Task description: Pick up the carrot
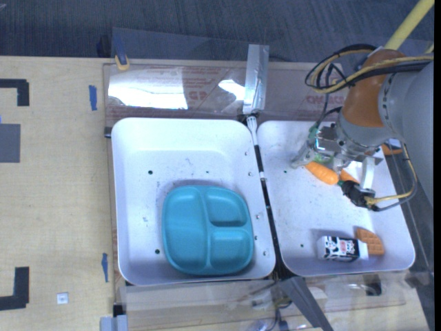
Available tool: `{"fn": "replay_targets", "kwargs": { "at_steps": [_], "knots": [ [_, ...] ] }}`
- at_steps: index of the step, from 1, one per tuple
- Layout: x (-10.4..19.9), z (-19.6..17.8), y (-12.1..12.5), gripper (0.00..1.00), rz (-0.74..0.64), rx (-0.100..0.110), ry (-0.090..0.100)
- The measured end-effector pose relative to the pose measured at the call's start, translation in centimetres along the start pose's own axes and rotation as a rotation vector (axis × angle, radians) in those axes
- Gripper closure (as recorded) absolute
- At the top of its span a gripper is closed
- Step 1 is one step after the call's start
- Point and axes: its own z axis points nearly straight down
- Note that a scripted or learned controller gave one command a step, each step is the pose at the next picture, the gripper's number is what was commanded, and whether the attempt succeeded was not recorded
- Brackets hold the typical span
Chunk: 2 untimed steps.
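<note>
Carrot (pixel 322 172) lying in the upper middle of the right bin (pixel 296 247), right of frame centre, long axis slanting from upper left down to lower right. Gripper (pixel 335 158) directly above and just right of it, apparently straddling the orange body, with the arm (pixel 396 95) reaching in from the upper right. Finger spread and any real hold impossible to make out from this slant. Further down the same bin, a small black-and-white carton (pixel 340 247) beside an orange-brown piece (pixel 370 241). Off to the left, a teal divided plate (pixel 207 230) in the left bin (pixel 138 157).
</note>
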Motion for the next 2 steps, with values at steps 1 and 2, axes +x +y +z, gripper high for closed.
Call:
{"fn": "replay_targets", "kwargs": {
  "at_steps": [1,2],
  "knots": [
    [0.1,-1.0,0.2,1.00,-0.003,-0.003,0.001],
    [3.8,-9.7,-4.3,1.00,0.223,0.006,-0.001]
  ]
}}
